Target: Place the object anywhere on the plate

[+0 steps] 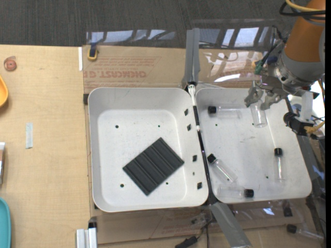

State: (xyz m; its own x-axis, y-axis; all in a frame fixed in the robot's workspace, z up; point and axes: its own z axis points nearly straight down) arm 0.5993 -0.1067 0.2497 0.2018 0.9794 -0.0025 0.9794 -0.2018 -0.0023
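vial held over the right bin

the gripper (260,98) hangs above the right bin's (295,187) far side, fingers closed on a clear vial (258,115) that hangs upright below them. the dark ribbed plate (153,166) lies tilted on the floor of the left bin (95,154), well apart. other vials (221,167) lie scattered in the right bin.

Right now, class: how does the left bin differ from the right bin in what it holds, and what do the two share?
The left bin holds one dark ribbed plate, lying flat and turned at an angle; the right bin holds several small clear tubes with black caps, scattered about. The gripper hangs over the right bin's far end, not over the left bin. Both bins are shallow, white and sit side by side.
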